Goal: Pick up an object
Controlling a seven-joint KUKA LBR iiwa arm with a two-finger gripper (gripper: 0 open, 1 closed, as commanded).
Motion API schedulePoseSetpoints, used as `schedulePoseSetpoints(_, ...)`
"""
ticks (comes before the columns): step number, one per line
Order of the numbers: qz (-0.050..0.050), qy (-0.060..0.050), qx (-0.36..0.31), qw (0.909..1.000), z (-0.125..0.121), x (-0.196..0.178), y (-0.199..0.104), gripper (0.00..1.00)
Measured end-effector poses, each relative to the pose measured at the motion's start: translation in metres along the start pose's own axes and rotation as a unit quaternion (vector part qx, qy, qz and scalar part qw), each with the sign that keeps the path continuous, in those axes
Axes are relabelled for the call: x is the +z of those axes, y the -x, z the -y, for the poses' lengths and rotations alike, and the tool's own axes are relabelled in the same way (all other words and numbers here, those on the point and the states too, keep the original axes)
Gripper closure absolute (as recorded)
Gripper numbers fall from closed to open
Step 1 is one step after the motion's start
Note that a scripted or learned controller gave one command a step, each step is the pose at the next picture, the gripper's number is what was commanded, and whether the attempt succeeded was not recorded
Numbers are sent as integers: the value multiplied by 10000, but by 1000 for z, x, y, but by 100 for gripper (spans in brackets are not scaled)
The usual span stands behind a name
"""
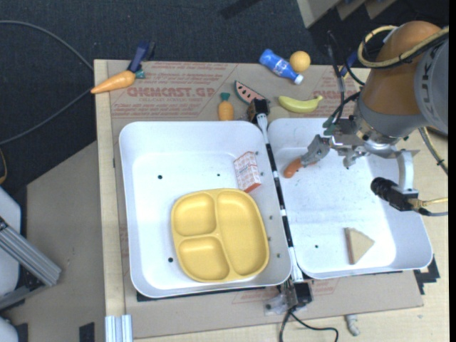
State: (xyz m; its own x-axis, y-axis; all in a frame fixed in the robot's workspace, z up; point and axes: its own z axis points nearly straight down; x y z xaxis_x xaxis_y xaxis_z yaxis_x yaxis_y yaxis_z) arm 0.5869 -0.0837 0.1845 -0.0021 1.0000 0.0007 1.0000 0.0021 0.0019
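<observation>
Two white bins sit side by side on the surface. The left bin (pixel 142 191) holds a yellow divided plate (pixel 219 234) at its 6 o'clock and a small carton (pixel 247 171) at 1 o'clock. The right bin (pixel 399 251) holds a tan wedge (pixel 358 244) at 5 o'clock and an orange carrot-like piece (pixel 293 167) at 10 o'clock. The gripper (pixel 313 150) hovers just beside that piece; whether its fingers are spread, I cannot tell. A good grasp likely means centring over it before descending.

Glossy yellow plastic divided plate (pixel 219 234); smooth white plastic bins (pixel 142 184), faintly sheened. Matt brown cardboard-like bench (pixel 178 91). Printed paper carton (pixel 247 171), probably. Shiny plastic toy banana (pixel 299 103).
</observation>
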Motion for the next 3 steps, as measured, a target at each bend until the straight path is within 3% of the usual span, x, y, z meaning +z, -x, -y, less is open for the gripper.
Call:
schedulePoseSetpoints(1,0,-24,9,10000,-37,101,10,0)
schedulePoseSetpoints(2,9,0,8,10000,-80,49,50,0)
schedulePoseSetpoints(3,3,-22,13,10000,-22,101,63,0)
